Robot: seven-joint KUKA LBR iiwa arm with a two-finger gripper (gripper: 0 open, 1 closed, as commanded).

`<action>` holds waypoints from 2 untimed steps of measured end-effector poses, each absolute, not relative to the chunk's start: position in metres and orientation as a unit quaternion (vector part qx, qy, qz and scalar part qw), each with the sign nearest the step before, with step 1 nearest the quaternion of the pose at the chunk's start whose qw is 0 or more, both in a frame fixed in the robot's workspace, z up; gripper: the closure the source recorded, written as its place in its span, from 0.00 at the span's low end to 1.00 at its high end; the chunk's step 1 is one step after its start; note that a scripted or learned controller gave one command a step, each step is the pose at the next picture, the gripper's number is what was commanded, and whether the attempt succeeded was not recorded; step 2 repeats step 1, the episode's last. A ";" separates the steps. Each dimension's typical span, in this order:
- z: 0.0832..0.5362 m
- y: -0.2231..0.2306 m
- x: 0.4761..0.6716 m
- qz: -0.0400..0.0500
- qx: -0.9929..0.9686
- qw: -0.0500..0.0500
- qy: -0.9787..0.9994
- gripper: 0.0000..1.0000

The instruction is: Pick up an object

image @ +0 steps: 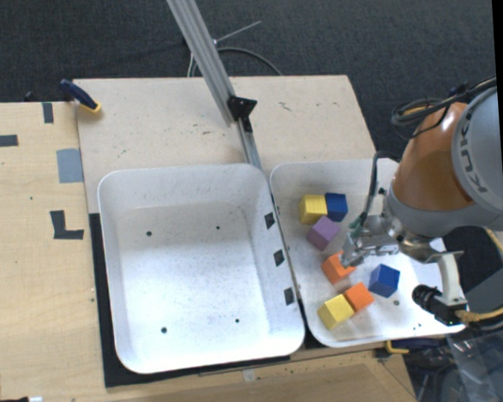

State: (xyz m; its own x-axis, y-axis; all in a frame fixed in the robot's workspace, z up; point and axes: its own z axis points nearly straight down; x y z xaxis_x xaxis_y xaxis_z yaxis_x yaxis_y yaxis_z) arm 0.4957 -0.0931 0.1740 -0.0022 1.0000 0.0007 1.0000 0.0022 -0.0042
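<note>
Right now the arm [443,169] comes in from 3 o'clock, orange band over the right bin [398,325], and the gripper [358,250] hangs low near the bin's middle, tips right at an orange cube [335,268]. Whether it has that cube can't be told from this angle. Seven cubes sit in the right bin. A yellow cube [313,207] and a dark blue cube [337,204] touch side by side toward 12 o'clock. A purple cube [326,231] sits just below them, at about 10 o'clock from the gripper. The orange cube lies at 7 o'clock of the gripper, touching or nearly touching the tips. A blue cube [383,279] sits at 5 o'clock of the gripper, just beside it. Down at the 6 o'clock end of the bin, a second yellow cube [335,311] and a second orange cube [359,297] touch each other, yellow toward 9 o'clock. Left bin [117,248] is white with dark speckles on its floor. A metal pole [210,57] slants from 12 o'clock down to the gap between the bins. A blue-and-yellow tool [80,95] lies on the bench [28,194] at far 10 o'clock, well apart from both bins.
</note>
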 end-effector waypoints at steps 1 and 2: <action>0.173 -0.093 0.496 0.001 -0.706 0.002 -0.708 0.00; 0.173 -0.093 0.496 0.001 -0.706 0.002 -0.708 0.00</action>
